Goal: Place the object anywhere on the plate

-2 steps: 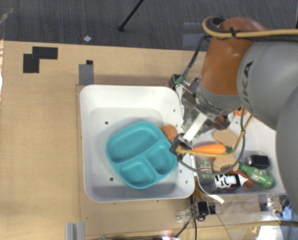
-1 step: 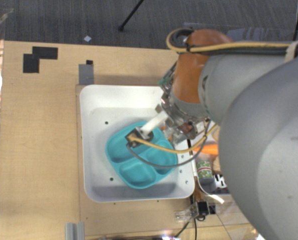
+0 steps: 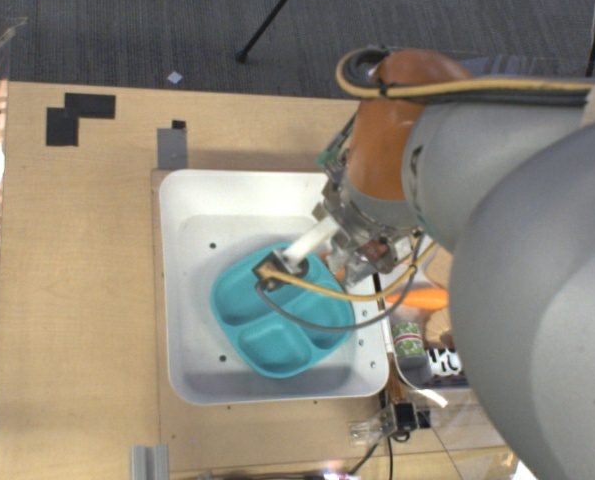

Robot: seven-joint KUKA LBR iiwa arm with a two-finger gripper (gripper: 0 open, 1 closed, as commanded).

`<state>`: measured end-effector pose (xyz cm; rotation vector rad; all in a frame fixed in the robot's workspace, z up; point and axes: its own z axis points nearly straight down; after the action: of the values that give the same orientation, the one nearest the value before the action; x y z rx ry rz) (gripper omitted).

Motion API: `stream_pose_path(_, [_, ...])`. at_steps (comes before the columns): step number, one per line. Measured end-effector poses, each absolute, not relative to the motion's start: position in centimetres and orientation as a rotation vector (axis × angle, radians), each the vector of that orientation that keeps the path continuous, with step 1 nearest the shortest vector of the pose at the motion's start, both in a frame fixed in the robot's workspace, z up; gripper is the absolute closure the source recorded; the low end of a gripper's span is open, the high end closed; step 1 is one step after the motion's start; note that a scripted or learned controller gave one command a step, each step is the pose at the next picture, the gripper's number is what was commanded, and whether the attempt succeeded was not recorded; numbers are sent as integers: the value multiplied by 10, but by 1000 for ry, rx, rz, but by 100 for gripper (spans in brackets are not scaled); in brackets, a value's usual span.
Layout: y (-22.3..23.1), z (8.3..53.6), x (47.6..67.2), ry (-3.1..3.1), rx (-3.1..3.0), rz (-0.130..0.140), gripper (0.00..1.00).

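So, camera view: the teal divided plate (image 3: 277, 323) lies flat in the left white bin (image 3: 192, 268), toward its lower right side; the gripper (image 3: 362, 256) hangs just over the plate's upper right edge; honestly can't tell whether the claw is apart or together, the wrist blocks it; an orange object (image 3: 424, 298) sits in the right bin (image 3: 404, 372), apart from the plate, next to a small green-and-white item (image 3: 409, 336).
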<state>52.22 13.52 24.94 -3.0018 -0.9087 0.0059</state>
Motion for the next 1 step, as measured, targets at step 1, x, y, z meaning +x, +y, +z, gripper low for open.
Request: stream_pose_path(1, [188,241,508,-731,-3051,2,100])
